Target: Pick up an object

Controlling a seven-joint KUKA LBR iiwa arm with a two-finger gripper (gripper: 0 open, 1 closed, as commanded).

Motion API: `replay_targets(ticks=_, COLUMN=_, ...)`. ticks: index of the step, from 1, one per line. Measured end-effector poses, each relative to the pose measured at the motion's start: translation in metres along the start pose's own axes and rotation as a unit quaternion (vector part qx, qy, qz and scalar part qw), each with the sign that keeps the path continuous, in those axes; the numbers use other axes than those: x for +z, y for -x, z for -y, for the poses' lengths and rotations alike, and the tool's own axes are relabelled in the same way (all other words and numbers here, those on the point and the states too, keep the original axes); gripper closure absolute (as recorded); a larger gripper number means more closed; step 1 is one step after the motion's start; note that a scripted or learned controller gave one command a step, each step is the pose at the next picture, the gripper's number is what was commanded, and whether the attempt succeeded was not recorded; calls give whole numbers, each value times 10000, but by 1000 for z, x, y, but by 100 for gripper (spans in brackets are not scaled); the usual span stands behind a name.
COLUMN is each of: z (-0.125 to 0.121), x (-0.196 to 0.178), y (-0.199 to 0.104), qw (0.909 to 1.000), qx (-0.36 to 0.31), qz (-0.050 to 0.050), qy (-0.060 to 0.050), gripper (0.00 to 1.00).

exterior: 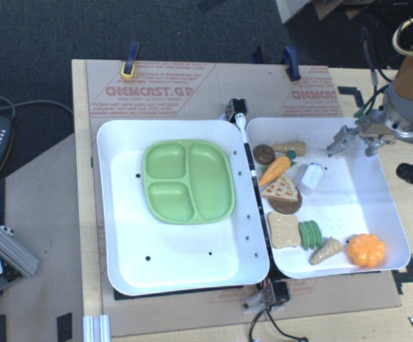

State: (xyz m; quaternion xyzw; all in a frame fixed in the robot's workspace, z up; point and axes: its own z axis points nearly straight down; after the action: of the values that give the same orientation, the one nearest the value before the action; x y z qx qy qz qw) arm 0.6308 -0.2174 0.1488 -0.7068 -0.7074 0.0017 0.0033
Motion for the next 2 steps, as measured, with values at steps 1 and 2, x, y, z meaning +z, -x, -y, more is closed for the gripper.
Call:
replay_targets(ticks=1, z=7, x=56, y=0, qw=10000, qx=-7, qz=-30, qy=21, gripper=0)
replay_targets(ticks=2, z=5, x=63, y=-3, qw=10000, qx=-8, qz=-20, qy=33, gripper=0)
